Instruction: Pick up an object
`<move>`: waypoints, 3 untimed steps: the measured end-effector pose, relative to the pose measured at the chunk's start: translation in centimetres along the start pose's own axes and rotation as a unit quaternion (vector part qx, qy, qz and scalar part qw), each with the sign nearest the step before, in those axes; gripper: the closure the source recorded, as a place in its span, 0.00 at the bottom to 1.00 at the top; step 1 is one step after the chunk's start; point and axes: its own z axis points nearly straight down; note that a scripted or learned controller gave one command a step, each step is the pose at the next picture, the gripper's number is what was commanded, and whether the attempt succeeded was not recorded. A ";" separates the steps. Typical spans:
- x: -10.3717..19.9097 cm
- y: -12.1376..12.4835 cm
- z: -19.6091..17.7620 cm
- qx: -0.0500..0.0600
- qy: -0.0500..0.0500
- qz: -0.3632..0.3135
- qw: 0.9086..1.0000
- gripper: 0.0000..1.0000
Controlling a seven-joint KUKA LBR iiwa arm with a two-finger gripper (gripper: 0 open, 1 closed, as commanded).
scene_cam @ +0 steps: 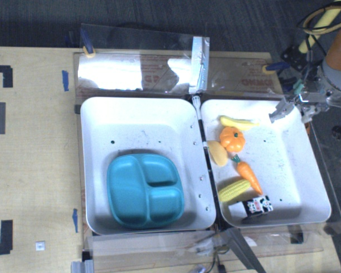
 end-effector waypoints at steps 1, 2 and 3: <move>5.6 0.8 8.3 0.002 0.000 -0.054 0.999 0.00; 9.7 -12.9 13.1 -0.004 0.001 -0.065 0.998 0.00; 9.5 -12.7 12.4 -0.005 -0.001 -0.063 0.998 1.00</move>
